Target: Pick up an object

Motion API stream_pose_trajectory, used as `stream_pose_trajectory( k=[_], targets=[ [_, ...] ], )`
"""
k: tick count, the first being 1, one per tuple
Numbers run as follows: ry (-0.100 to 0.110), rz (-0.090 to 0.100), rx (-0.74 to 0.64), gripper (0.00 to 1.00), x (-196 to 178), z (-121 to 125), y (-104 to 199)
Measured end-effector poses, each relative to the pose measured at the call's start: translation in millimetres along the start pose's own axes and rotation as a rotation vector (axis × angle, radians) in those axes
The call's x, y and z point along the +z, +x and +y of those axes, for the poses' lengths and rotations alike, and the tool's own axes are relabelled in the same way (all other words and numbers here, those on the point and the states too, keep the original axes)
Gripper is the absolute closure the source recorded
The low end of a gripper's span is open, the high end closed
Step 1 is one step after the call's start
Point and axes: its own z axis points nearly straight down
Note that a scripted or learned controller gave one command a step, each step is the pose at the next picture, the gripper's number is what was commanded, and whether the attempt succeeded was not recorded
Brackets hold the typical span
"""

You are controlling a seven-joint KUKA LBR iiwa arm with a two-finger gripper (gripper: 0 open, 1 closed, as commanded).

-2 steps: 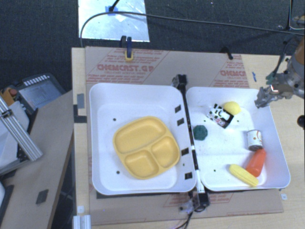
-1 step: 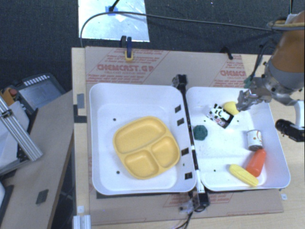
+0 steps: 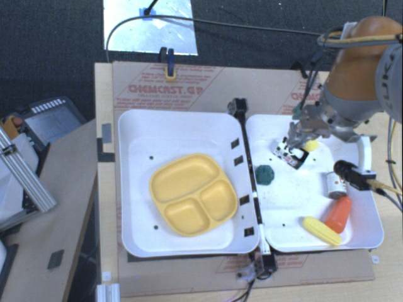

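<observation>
The pick was not yet made, as far as could be judged: every candidate lay on the floor of the right bin [image 3: 371, 228]. A yellow corn cob [image 3: 322, 229] and an orange carrot [image 3: 339, 213] sat near its front right corner, a dark green lump [image 3: 264, 173] by its left wall. The gripper [image 3: 293, 148] reached down near the bin's back edge, over a small yellow piece [image 3: 310, 146] (open or closed, I cannot tell). The arm [image 3: 359, 68] leaned in from the back right corner.
</observation>
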Motion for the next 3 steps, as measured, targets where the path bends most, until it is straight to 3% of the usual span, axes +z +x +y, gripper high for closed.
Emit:
stream_pose_trajectory(
  k=[3],
  targets=[
    [0.001, 0.001, -0.002, 1.0, 21, 4, 161]
  ],
)
